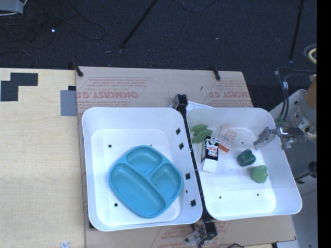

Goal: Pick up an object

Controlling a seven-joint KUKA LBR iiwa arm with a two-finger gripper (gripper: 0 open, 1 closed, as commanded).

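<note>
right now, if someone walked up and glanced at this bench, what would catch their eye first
The big blue divided plate lying in the left bin stands out most. After that, the cluster of small things in the right bin: a dark green block, a lighter green lump beside it, and a small white carton near the divider. The tool hangs over that bin's right side.

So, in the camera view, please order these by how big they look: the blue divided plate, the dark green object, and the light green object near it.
1. blue divided plate, by far the largest.
2-3. dark green object and light green object: they look alike in size, so I do not rank them.
</note>
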